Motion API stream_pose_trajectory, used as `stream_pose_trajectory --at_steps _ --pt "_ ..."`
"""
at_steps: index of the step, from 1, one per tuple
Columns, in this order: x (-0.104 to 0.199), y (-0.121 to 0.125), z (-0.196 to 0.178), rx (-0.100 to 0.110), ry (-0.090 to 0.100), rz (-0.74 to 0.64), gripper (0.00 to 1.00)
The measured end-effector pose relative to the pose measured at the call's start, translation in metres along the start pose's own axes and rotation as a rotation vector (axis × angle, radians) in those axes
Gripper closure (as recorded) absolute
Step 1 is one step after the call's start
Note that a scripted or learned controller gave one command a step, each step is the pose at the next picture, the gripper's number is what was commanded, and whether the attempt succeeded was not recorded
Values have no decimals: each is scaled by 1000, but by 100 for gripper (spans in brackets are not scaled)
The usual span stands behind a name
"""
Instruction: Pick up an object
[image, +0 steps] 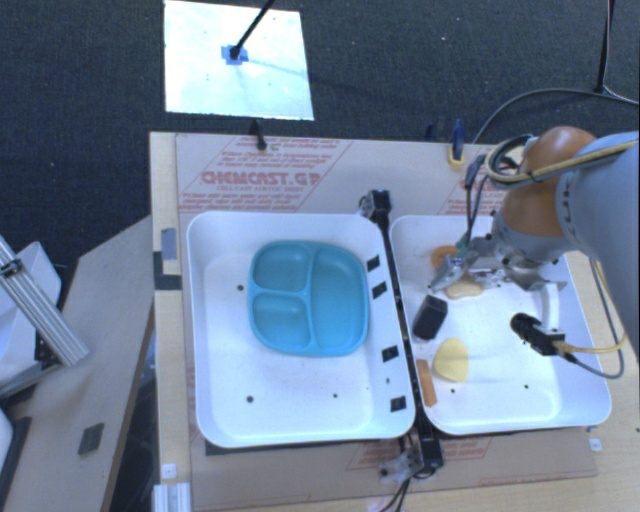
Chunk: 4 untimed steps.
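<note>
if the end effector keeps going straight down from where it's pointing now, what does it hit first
Probably the pale tan piece lying on the right bin's floor, directly beneath the end effector. Depth is hard to judge from this slant, so it may already be touching it.

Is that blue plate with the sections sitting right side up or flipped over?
Right side up. The blue plate lies flat in the left bin with its three hollow compartments facing up, and I see nothing in them.

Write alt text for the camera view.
A grey robot arm reaches from the right into the right white bin, among a black block and yellow pieces. The left bin holds a blue divided plate.
</note>
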<state>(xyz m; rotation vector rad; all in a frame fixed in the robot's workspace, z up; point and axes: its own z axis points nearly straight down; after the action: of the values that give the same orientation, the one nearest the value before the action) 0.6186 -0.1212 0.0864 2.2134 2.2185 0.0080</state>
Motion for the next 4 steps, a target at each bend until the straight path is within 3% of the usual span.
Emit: stream_pose_trajectory --at_steps 1,2,4 --pt "-1 2 -14 -7 -3 1 100" --pt "-9 12 -68 3 0 -2 100" --pt "-12 20 -157 3 0 -3 100"
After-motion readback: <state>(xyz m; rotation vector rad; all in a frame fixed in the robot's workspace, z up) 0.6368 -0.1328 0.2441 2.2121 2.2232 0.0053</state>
